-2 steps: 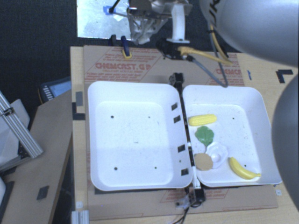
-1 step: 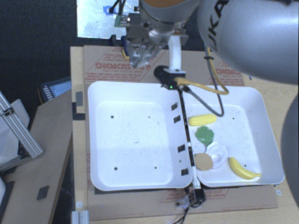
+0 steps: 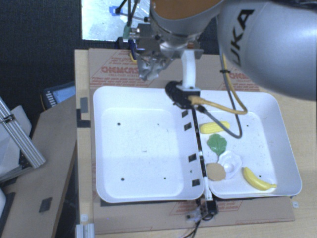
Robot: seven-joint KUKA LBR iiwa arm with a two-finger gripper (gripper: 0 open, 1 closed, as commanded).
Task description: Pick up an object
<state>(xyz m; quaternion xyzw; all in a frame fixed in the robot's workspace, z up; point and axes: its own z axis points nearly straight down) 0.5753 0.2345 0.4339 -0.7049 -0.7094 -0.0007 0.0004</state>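
Note:
My gripper point(image 3: 150, 67) hangs over the cardboard just behind the back edge of the left bin point(image 3: 106, 100), and it looks blurred. Nothing shows under or in it. All the objects lie in the right bin point(image 3: 277, 128), well away from the gripper: a yellow corn piece point(image 3: 214, 128), a green leafy piece point(image 3: 217, 144), a clear round piece point(image 3: 230, 161), a tan disc point(image 3: 215, 171) and a yellow banana point(image 3: 257, 180).
A black fitting point(image 3: 179, 94) with a yellow cable point(image 3: 223, 109) sits at the back of the divider between the bins. The large grey arm point(image 3: 267, 33) covers the upper right. A metal rail point(image 3: 20, 138) leans at the far left.

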